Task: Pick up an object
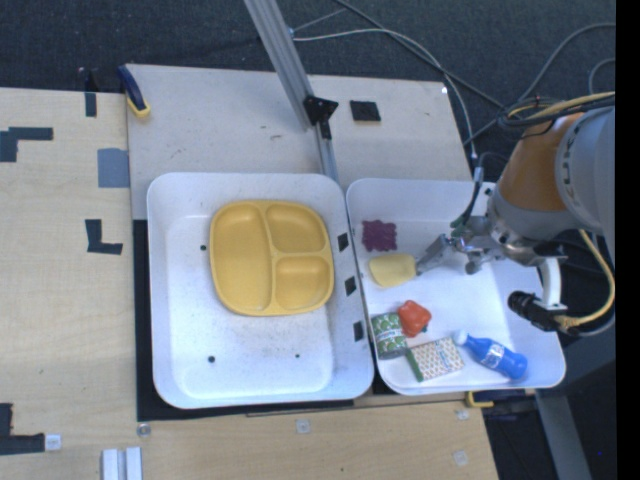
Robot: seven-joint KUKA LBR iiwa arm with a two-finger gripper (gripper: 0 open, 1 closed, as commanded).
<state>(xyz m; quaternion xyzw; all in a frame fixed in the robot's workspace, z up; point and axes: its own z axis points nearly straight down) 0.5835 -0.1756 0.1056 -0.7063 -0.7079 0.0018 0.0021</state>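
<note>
Pale yellow block [392, 269] in the right bin [520, 313], just left of the gripper [432, 258]; finger state impossible to tell; purple item [379, 234] above it; red object [414, 317], green packet [389, 334], patterned card [436, 358], blue bottle [495, 355] nearer; labels unreadable; yellow divided tray [271, 257] in left bin [170, 298].

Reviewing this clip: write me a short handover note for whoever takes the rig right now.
Gripper: low in the right bin, beside the yellow block, nothing seen between its fingers.
Right bin: purple piece, yellow block, red object, green packet, patterned packet, blue bottle.
Left bin: yellow divided plate.
Done: nothing lifted.
Left: grasp and raise one object.
</note>
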